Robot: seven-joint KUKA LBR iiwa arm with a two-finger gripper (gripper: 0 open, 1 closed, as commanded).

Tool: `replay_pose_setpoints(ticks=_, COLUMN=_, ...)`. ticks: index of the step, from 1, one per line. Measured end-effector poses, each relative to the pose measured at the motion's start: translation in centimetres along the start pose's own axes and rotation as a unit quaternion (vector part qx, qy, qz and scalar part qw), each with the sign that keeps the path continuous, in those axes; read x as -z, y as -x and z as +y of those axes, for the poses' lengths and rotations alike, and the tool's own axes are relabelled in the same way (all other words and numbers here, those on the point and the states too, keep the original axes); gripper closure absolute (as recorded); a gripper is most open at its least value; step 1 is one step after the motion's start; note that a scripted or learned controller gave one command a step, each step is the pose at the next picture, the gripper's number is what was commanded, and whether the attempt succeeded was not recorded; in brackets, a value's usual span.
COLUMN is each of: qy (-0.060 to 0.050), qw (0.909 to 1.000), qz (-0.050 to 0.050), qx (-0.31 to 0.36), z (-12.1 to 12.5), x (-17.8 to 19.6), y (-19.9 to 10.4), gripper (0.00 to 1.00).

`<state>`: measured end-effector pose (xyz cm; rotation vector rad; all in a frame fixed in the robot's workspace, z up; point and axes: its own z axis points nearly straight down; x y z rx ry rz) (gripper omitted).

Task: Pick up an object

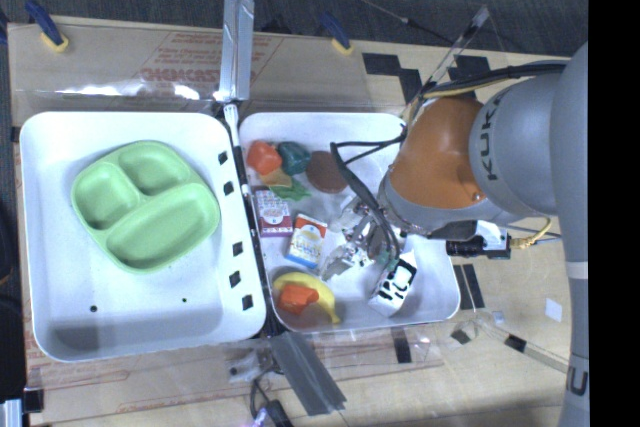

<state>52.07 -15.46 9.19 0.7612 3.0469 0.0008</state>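
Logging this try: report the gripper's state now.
Gripper: low in the right bin among the items; open or shut cannot be told.

left bin (pixel 40 215): white
right bin (pixel 300 127): white
divided plate (pixel 145 203): pale green
arm (pixel 530 150): grey, orange band
round item (pixel 325 172): brown
item beside it (pixel 294 156): teal
top-left item (pixel 264 157): orange-red
small carton (pixel 308 242): white, blue and orange print
banana (pixel 318 290): yellow
clamps (pixel 45 25): blue, yellow tips

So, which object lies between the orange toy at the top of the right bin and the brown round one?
A teal toy lies between the orange toy and the brown one, in the camera view.
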Motion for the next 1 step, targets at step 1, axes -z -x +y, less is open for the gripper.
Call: replay_pose_setpoints(ticks=1, qy=-0.003, qw=0.9957, qz=0.0, qx=0.093, z=6.24, x=0.04, y=1.39, gripper=0.0)
